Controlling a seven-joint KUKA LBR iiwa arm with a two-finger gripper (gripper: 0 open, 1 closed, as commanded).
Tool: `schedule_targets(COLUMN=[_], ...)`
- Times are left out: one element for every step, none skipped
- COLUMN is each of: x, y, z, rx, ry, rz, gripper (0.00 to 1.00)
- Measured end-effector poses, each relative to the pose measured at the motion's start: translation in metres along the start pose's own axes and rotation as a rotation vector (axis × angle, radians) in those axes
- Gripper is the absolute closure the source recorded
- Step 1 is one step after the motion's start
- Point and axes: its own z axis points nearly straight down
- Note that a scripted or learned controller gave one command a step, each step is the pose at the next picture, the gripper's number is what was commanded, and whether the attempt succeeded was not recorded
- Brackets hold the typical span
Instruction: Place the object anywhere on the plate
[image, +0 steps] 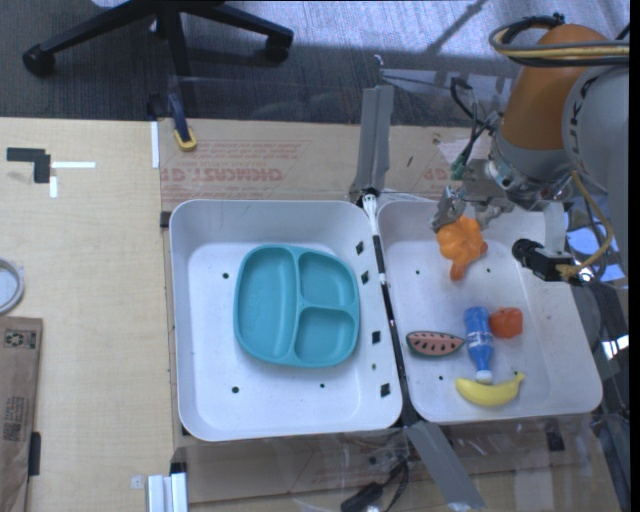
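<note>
A teal plate (297, 304) with three compartments lies in the middle of the left bin (200, 400). At the back of the right bin (560, 400), my gripper (458, 216) comes in from the right. It is shut on the top of a lumpy orange toy (461, 243), which hangs from the fingers with its narrow end pointing down, a little above the bin floor. The plate is well to the left of the gripper, across the wall between the bins.
The right bin also holds a watermelon slice (435, 344), a blue bottle (479, 342), a red toy (507, 322) and a banana (490, 389) near its front. A grey post (375, 140) stands behind the bins' shared wall.
</note>
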Motion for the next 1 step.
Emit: schedule_targets(x=[0.0676], y=[-0.0579], z=[-0.0058], rx=[0.000], ry=[0.001], rz=[0.008], gripper=[1.00])
